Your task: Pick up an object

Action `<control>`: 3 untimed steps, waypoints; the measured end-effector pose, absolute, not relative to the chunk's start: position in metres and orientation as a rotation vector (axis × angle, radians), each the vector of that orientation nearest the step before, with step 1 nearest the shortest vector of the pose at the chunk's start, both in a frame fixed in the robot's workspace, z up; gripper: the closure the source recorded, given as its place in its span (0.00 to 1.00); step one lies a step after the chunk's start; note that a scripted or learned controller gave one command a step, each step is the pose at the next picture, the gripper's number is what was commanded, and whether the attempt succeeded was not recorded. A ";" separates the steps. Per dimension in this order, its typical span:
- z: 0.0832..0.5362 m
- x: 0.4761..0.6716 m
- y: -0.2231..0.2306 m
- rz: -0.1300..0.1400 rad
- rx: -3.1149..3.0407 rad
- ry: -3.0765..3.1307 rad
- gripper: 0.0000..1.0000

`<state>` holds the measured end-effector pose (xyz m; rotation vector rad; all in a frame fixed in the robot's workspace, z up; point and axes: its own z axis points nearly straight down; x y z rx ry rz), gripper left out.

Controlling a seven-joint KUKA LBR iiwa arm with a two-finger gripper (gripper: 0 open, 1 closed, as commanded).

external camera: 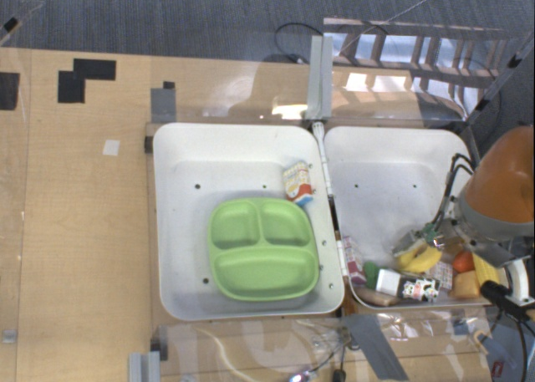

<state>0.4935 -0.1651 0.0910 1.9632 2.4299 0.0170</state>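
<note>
Nothing looks lifted yet, so the pickup is still to be done. The arm point(501, 184) hangs over the right bin point(376, 163), above a heap in its near corner: a banana point(420, 257), a small bottle point(408, 286) and orange pieces point(476, 273). Whether the tool is open or holding anything, I cannot tell. The left bin point(180, 205) holds a green tray point(263, 248) and a packet point(298, 181); their labels are too small to read.

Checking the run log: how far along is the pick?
Done: arm is positioned over the right bin, above the pile with the banana. In hand: nothing visibly lifted. Left: grasp and raise one item. Green tray sits in the left bin.
</note>
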 end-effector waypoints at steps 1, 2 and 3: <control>0.102 0.496 -0.162 0.025 1.961 2.432 1.00; 0.091 0.491 -0.174 0.015 2.115 2.314 1.00; 0.186 0.502 -0.079 0.007 2.221 2.216 1.00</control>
